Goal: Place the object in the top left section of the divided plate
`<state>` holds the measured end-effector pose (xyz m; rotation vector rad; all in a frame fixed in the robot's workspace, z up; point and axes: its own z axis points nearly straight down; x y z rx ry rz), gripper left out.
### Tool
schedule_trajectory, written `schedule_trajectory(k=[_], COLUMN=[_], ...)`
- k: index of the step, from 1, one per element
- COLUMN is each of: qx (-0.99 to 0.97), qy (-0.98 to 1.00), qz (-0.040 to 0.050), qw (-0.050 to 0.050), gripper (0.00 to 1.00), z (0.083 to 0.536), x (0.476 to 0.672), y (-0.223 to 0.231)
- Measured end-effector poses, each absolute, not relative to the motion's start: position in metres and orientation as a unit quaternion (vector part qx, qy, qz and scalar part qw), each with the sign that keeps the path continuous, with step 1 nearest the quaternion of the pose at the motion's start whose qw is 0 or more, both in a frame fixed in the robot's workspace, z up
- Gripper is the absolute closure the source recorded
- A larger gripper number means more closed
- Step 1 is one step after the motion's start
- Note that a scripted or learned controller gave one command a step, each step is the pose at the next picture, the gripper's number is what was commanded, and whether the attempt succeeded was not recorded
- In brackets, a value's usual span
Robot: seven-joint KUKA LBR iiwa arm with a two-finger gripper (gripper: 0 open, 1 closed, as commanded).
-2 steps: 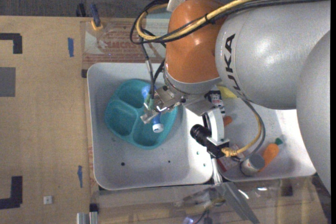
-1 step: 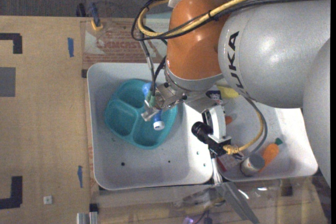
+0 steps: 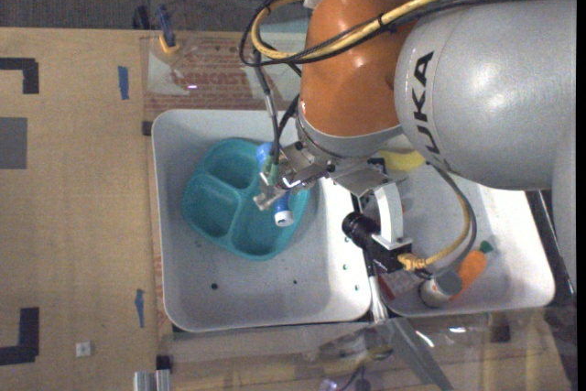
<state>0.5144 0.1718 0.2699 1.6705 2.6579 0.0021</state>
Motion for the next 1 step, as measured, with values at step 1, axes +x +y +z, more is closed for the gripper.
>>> schedule_trajectory(k=[1], qx=[0.485], qy=[0.874], qz=[-0.0006], qw=[-0.001], gripper=[1.0], z=[0.236], x=[0.5276], y=[0.2025])
